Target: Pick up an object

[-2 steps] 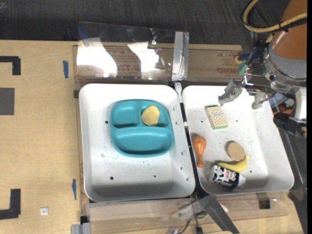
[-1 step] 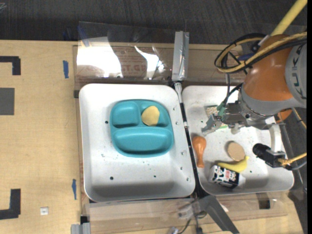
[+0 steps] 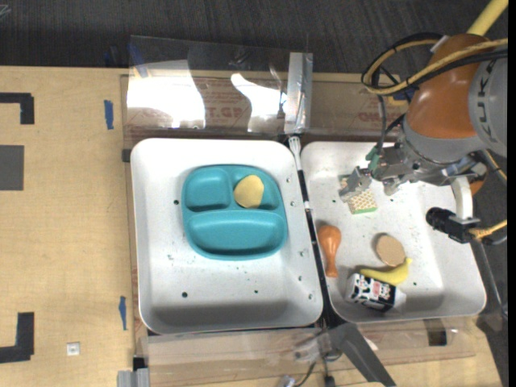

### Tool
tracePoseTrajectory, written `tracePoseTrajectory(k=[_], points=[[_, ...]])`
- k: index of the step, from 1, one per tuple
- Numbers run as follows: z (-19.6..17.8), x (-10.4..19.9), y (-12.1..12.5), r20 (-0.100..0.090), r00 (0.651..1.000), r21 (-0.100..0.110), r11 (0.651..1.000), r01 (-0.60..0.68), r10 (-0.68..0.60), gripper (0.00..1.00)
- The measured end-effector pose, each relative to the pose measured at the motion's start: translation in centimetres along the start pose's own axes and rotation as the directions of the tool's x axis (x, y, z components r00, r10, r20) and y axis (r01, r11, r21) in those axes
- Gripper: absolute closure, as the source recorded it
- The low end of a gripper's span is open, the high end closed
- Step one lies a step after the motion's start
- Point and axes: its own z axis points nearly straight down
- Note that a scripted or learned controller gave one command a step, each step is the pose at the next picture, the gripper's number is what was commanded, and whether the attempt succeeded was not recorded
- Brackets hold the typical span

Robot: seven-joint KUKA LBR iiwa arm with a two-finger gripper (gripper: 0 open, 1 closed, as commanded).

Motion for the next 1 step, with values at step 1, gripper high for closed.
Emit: tracePoseTrajectory(k=[1], points=[[9.48, -5.54, 7.17, 0.000, 0.999, -0.001, 0.999, 0.034, -0.034, 0.00]])
